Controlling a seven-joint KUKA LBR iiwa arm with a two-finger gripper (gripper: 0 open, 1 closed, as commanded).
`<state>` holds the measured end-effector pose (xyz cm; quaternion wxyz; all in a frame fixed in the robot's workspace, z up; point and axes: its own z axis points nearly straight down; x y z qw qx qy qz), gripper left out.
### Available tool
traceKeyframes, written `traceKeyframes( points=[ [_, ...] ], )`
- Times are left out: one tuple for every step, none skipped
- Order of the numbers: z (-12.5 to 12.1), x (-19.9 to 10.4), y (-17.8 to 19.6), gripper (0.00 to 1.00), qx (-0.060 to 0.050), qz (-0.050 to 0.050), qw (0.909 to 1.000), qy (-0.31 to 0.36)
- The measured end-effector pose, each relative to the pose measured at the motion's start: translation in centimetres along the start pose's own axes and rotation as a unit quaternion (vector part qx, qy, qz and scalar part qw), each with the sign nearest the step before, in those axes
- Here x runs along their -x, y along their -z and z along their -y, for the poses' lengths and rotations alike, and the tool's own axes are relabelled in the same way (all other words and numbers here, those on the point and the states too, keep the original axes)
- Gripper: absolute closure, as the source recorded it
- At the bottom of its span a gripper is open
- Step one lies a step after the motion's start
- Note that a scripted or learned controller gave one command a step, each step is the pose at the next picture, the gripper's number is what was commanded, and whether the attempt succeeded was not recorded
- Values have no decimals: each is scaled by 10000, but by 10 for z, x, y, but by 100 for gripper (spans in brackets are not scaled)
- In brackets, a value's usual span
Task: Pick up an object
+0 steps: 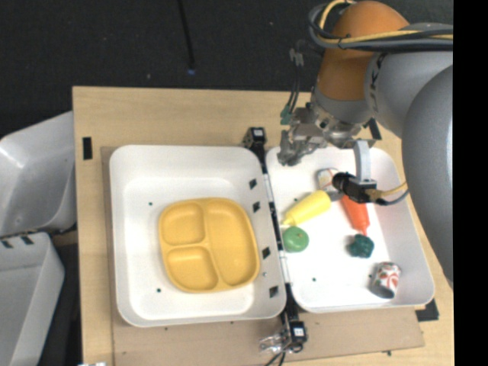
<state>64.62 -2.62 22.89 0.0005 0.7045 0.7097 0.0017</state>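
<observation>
Corn-shaped yellow toy [309, 207] is seen lying in the right bin [404, 280], below the gripper [292, 152], long axis slanting up to the right. Whether the pincer is wide or narrow cannot be told; it appears unladen.

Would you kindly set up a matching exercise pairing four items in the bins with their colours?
Things:
1. divided plate in the left bin
2. carrot-shaped toy
3. round piece beside the bins' shared edge
4. small ball near the right bin's front corner

Colours:
A. orange
B. white with red
C. yellow
D. green

Pairs: 1-C, 2-A, 3-D, 4-B
</observation>
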Motion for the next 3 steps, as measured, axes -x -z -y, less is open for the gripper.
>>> traceKeyframes(
  points=[
    [-4,-54,-5,100,-9,4,10000,-2],
    [-16,-108,-8,100,-4,9,10000,-8],
    [-16,-105,-8,0,-12,13,10000,-24]
  ],
)
